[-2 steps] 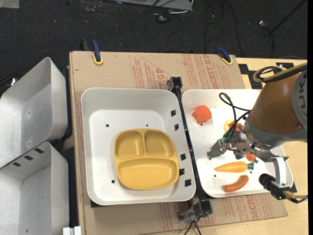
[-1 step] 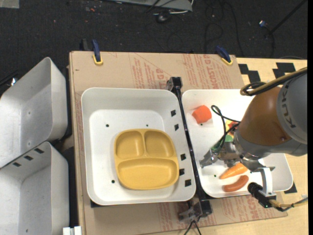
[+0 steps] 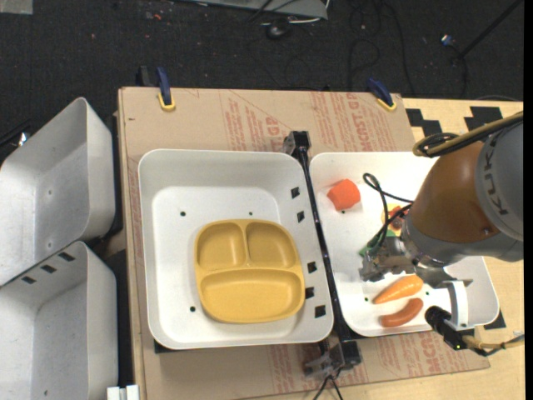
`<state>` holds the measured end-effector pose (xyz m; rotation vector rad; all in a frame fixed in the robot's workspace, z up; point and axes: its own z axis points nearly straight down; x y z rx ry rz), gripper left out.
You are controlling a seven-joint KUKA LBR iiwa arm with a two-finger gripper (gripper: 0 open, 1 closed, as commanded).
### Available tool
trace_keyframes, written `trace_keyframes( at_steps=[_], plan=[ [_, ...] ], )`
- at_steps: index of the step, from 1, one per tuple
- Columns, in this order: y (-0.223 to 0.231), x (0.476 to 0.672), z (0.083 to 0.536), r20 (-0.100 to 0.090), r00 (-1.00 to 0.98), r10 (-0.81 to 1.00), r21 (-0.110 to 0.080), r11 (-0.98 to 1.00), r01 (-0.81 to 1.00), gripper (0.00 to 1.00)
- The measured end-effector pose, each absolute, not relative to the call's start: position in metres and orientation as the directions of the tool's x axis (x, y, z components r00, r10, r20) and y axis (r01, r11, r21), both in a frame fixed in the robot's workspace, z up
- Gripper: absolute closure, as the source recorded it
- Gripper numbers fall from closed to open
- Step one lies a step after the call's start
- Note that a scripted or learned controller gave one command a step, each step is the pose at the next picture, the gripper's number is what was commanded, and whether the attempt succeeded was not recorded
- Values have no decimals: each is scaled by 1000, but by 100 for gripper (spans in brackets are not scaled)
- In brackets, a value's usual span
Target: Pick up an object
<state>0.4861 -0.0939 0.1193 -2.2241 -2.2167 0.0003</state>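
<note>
Grey metal gripper (image 3: 385,265) hangs low in the right bin (image 3: 354,319), finger state impossible to tell. Just beside it lies an orange carrot (image 3: 399,288), then a red sausage (image 3: 400,312); an orange-red tomato (image 3: 343,194) sits farther back. Left bin (image 3: 158,223) holds a yellow divided plate (image 3: 248,270).

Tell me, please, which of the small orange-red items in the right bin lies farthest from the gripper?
The round orange-red piece near the right bin's top left, alone; the orange carrot and red sausage lie beside the gripper.
</note>
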Motion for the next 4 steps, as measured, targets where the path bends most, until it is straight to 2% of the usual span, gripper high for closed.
trace_keyframes(
  at_steps=[2, 3, 4],
  plan=[
    [-96, 484, 232, -1, -3, 1000, 6, 3, 1000, 100],
    [-35, 495, 238, 1, -8, 1000, 1, 8, 1000, 100],
    [25, 513, 240, 1, -9, 1000, 2, 9, 1000, 100]
  ],
)
